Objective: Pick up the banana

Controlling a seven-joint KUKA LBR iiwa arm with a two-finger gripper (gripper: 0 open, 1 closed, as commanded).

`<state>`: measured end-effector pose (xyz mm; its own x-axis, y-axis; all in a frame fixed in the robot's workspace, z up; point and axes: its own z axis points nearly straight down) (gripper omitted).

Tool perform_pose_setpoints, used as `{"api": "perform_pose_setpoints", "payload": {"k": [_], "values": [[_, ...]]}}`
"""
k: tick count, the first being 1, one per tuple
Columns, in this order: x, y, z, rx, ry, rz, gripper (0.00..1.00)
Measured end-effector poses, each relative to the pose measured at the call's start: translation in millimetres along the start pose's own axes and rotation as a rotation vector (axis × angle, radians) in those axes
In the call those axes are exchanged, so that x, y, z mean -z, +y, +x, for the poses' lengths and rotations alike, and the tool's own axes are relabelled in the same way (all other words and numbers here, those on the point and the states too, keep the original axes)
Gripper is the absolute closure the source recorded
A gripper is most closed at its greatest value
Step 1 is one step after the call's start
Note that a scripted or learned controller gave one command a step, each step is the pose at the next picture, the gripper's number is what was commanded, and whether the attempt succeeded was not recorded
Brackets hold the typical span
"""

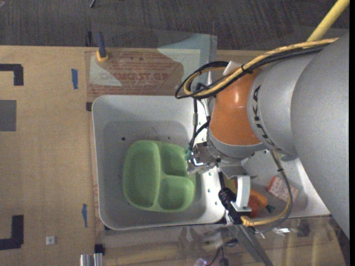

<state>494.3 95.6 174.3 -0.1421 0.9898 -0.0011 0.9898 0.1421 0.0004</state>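
Green divided plate [158, 176] sits in the left bin [111, 126]. Arm [288, 104] reaches in from 3 o'clock, orange band over the wall between the bins, wrist hiding the gripper, so can't tell its state. Banana [242, 188]: a yellow sliver at approx 5 o'clock of the wrist in the right bin, mostly hidden; axis unclear.

The wooden bench [44, 165] is bearing two shallow white bins: the left bin [105, 148] and the right bin [310, 204], sitting side by side. Blue tape strips [74, 78] are sticking to its surface.
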Motion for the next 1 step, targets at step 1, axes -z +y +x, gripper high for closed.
{"api": "perform_pose_setpoints", "payload": {"k": [1], "values": [[-61.7,14.2,72.4,0.048,0.011,-0.031,1.00]]}}
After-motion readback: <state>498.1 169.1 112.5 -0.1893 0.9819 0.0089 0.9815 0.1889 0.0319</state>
